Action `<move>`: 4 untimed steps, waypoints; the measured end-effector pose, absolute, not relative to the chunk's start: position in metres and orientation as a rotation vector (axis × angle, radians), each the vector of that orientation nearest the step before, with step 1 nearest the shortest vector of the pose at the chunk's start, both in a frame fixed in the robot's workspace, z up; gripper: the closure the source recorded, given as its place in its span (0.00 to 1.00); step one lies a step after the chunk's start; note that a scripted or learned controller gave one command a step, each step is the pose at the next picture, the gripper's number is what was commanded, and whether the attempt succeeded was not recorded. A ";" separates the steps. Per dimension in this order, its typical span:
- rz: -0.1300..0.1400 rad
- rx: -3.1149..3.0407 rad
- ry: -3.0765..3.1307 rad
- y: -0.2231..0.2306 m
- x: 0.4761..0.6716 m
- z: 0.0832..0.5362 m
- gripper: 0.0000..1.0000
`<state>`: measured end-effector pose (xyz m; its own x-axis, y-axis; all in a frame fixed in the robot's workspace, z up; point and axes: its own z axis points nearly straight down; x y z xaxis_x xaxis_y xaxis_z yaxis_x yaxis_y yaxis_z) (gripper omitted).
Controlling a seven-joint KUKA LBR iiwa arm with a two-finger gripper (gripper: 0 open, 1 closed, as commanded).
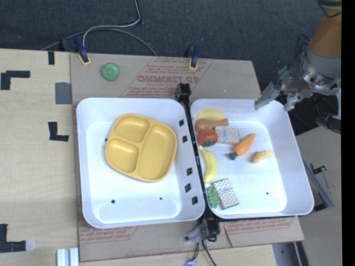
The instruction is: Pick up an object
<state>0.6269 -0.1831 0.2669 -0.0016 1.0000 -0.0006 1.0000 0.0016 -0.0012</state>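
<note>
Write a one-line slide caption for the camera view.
Gripper open above the right bin's far corner; toy carrot, banana and corn lie inside, yellow divided plate in the left bin.

Lighting was pretty even and bright from overhead, so the white bins (89, 165) looked almost washed out (hardly any surface detail left). Shadows were soft and short. The whole frame was low-res and a bit soft, and the arm (324, 49) looked blurrier.

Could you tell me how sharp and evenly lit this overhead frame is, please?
Camera view: even, soft light, faint shadows only; the white bins look bright without hiding detail; the yellow plate and carrot are fairly crisp; the pincer at the right looks slightly soft.
</note>
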 end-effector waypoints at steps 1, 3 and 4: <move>0.004 -2.217 -2.220 -0.183 0.593 0.129 0.00; -0.002 -2.219 -2.224 -0.157 0.611 0.086 0.00; -0.004 -2.222 -2.228 -0.158 0.612 0.097 1.00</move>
<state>0.6118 -0.1579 0.0973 -0.0027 1.0000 -0.0018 1.0000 0.0027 0.0057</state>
